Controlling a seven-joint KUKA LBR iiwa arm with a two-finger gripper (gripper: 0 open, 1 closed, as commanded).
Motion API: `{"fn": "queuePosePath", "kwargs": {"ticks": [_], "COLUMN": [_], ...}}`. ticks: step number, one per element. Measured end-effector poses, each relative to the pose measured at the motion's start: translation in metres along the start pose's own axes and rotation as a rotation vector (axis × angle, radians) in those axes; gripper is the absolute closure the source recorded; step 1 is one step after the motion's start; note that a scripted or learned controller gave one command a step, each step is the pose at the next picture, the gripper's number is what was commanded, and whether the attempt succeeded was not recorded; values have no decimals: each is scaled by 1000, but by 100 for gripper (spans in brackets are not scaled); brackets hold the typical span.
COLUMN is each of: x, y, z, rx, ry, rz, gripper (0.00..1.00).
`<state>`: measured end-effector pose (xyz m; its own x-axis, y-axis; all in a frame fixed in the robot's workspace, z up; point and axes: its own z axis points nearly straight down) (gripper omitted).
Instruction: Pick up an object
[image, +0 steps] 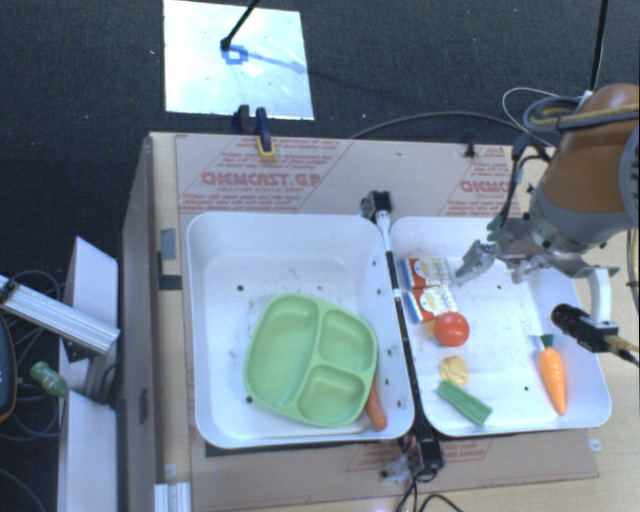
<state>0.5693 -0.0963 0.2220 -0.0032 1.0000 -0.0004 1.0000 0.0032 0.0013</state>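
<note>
The arm reaches in from the right with its end effector (500, 255) poised over the upper part of the right bin (590, 400), and from this slanted view I cannot tell how far it is open; nothing can be seen in its hold. The candidates for picking all lie in that bin: a small printed packet (430, 285) against the left wall, a red tomato (451, 329) just below it, a pale yellow piece of toy food (453, 371) and a green wedge (463, 402) lower still, and an orange carrot (553, 377) near the right side, well apart from the rest. In the left bin (215, 300) a green divided plate (311, 359) sits with a small orange-brown sausage-like piece (375, 412) at its lower right edge. This reads as the approach step, with no object yet taken. The packet is the closest thing to the end effector, lying just to its lower left, so the next move would likely call for a short shift toward it and a descent; being flat and tight to the bin wall, it may prove awkward to pinch, and the tomato could be an easier target.
</note>
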Motion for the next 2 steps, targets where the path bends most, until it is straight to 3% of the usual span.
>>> {"fn": "queuePosePath", "kwargs": {"ticks": [1,2], "x": [-25,-26], "y": [24,72], "z": [114,132], "rx": [2,-9], "ry": [0,0], "rz": [2,-2], "gripper": [0,0]}}
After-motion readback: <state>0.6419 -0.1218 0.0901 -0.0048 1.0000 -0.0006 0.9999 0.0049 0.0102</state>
